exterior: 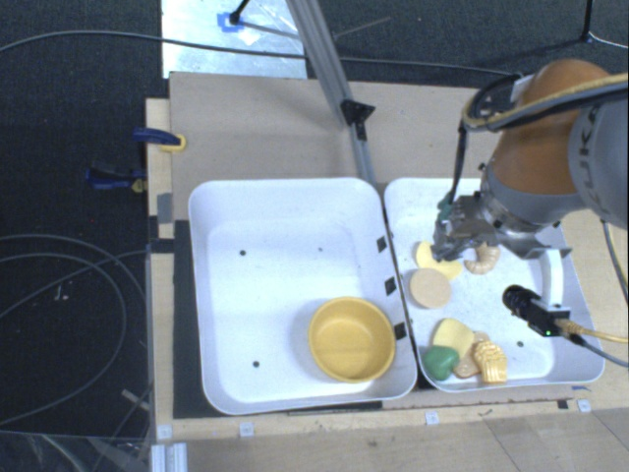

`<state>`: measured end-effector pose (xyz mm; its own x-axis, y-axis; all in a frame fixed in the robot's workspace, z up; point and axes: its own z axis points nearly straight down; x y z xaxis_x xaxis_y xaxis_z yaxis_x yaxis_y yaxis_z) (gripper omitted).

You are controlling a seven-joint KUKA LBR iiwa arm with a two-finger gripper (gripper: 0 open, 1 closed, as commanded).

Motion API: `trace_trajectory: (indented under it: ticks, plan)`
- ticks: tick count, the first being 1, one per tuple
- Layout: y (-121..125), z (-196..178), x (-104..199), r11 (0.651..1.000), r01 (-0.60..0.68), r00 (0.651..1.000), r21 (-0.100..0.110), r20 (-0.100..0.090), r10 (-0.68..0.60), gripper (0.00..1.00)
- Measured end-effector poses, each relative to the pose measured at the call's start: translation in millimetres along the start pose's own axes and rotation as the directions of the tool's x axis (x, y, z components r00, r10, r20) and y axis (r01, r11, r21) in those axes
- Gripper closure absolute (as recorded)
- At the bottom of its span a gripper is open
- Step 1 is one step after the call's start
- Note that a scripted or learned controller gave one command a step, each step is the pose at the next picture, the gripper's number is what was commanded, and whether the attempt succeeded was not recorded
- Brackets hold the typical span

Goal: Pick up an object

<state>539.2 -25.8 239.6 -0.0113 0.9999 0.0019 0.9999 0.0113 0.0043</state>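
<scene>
We find the gripper point(450, 242) low over the right bin point(580, 367), close to the wall it shares with the left bin point(211, 293). We cannot tell how wide the hand stands, nor whether it has hold of anything.

Candidate objects lie close together in the right bin. A pale yellow piece point(429, 256) sits directly under the gripper, with a tan disc point(429, 288) just beside it toward the near edge and a curled beige piece point(483, 259) just to its far-wall side. Near the bin's front corner are a yellow block point(452, 334), a green piece point(439, 362) and a ridged orange piece point(489, 359). A yellow bowl point(351, 338) rests in the left bin, near its front edge.

We judge the descent onto the pale yellow piece to be the step in hand. Done well, it centres on that single piece, stays clear of the disc and the shared wall, and lifts vertically.
</scene>
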Motion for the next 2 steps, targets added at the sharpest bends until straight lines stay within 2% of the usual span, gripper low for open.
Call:
trace_trajectory:
  ticks: [1, 2]
  plan:
    - [32, 10, 51, 1.000, 0.000, 1.000, 0.001, 0.000, 0.000, 1.00]
    - [50, 18, 99, 1.000, -0.001, 1.000, 0.002, 0.000, 0.001, 1.00]
